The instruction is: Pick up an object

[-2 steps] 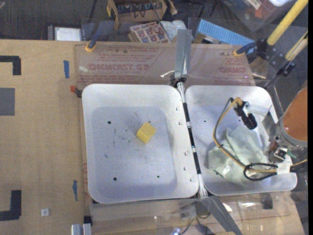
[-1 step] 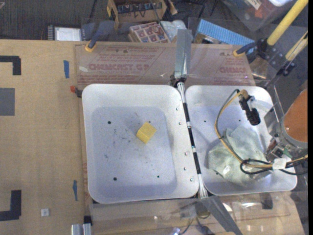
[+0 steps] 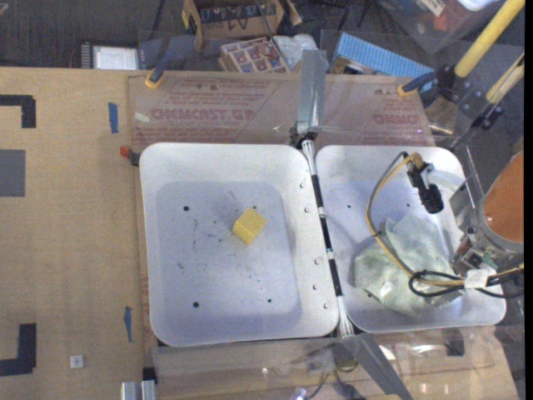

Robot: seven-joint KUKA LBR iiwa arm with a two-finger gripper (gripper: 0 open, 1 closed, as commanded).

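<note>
Pale wood is seen as the surface of the bench [image 3: 67, 223], and two shallow white bins are placed on it side by side, with their inner rims touching. Behind them a clear plastic sheet [image 3: 216, 111] with red letters is laid flat. In the left bin [image 3: 208, 294] a small yellow cube [image 3: 249, 225] is found alone, a little above the middle of the floor. In the right bin [image 3: 350, 182] a crumpled pale green sheet [image 3: 391, 269] is spread over the lower part. The arm [image 3: 508, 207] is seen at the right edge, and the gripper [image 3: 466, 257] is held low over the right bin, at the right side of the crumpled sheet. Whether the gripper is spread or closed cannot be told.
</note>
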